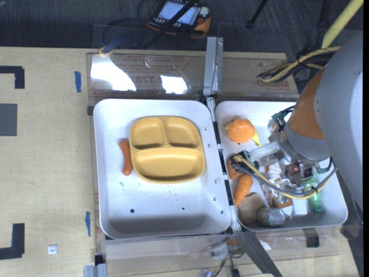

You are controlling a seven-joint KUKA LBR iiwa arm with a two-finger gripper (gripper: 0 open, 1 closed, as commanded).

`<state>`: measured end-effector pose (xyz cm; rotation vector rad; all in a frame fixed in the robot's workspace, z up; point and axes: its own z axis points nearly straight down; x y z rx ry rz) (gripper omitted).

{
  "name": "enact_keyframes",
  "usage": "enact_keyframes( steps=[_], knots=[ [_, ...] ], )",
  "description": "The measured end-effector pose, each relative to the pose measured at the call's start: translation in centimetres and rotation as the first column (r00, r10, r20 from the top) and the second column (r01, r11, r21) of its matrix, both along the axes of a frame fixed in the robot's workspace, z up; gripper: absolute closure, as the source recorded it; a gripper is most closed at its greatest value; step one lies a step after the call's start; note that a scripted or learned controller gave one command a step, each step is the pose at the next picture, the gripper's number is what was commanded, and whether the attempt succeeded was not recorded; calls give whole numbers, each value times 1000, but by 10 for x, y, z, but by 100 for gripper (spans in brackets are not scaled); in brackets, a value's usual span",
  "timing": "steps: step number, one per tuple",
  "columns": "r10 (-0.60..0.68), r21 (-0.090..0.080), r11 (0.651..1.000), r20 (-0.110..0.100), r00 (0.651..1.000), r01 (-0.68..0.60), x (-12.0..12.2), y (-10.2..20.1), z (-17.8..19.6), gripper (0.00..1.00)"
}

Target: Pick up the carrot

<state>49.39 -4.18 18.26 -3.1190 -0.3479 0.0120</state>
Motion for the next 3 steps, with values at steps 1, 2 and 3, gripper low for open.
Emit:
enact_keyframes(
  steps=[1,2,3],
  knots=[
    [211,2,977,1,977,-211,-14,32,0,0],
    [135,-2,991,3,991,-135,103,-26,0,0],
    [21,-2,1000,4,1000,-21,161,-35,1,0]
  ],
)
